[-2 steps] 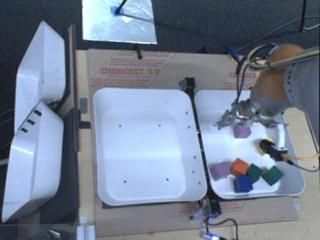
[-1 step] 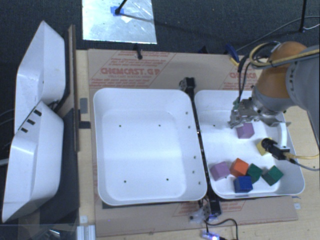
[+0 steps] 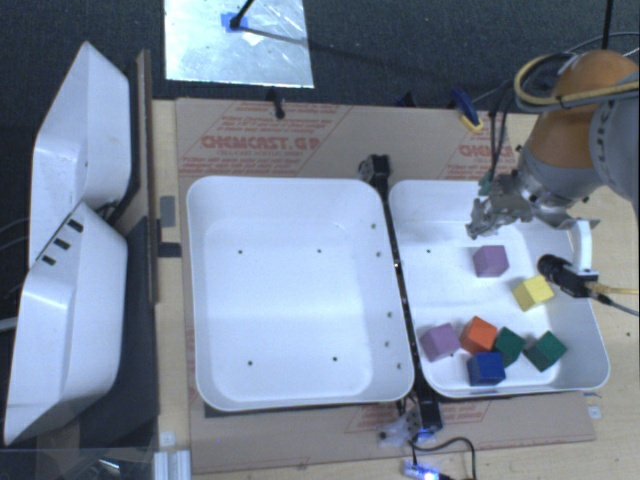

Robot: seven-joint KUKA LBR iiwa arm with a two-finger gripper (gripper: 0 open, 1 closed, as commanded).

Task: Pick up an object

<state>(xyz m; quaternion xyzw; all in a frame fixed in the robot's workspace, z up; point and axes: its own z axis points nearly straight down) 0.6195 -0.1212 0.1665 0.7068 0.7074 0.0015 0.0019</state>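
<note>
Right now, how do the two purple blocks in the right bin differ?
The upper purple block lies alone near the bin's middle, just below the gripper; the lower purple block lies near the front, beside the orange block. The upper one has open floor all round it; the lower one is at the left end of a cluster with the blue block. Both are pale purple, look alike in size, and rest on the right bin floor.

the arm [image 3: 590,118] runs off the right edge, so its upper links are cut away. the gripper [image 3: 487,218] is small and blurred. the blue block [image 3: 486,368] partly covers the dark green block [image 3: 509,345] behind it.
</note>
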